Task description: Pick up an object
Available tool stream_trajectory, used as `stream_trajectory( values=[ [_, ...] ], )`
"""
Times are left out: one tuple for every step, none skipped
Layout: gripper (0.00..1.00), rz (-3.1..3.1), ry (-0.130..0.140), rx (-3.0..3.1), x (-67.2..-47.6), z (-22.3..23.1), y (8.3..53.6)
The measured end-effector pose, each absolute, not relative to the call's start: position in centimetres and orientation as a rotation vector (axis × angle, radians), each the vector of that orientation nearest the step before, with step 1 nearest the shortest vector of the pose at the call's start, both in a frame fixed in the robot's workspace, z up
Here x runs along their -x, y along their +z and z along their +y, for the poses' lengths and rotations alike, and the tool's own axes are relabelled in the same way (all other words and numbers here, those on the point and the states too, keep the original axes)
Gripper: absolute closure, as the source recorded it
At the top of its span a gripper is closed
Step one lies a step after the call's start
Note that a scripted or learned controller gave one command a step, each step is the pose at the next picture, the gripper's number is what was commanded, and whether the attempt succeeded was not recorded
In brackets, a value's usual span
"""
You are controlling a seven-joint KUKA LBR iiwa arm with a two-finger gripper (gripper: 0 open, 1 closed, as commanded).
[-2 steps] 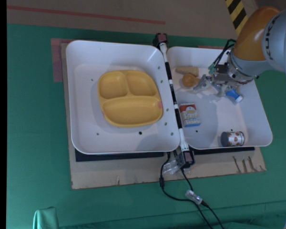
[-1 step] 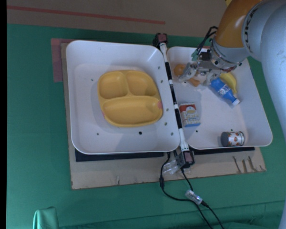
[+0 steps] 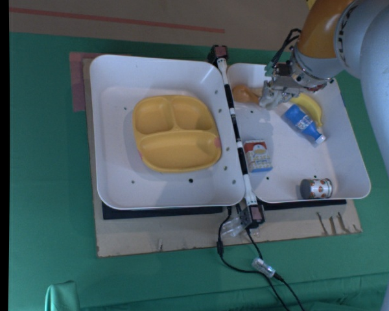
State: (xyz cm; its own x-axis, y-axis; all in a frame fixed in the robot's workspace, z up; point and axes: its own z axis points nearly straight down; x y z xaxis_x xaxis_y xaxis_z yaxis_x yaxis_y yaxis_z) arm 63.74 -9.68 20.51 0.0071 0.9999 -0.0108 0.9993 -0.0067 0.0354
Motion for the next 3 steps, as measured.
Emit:
stream_trajectory(
  values=[
    [1.00, 2.207, 0.010, -2.216, -69.6, -10.1, 29.9],
    [0.00, 2.207, 0.008, -2.217, -69.5, -10.1, 29.8],
    [0.00, 2.210, 0.004, -2.219, -70.2, -6.4, 28.7]
  ],
)
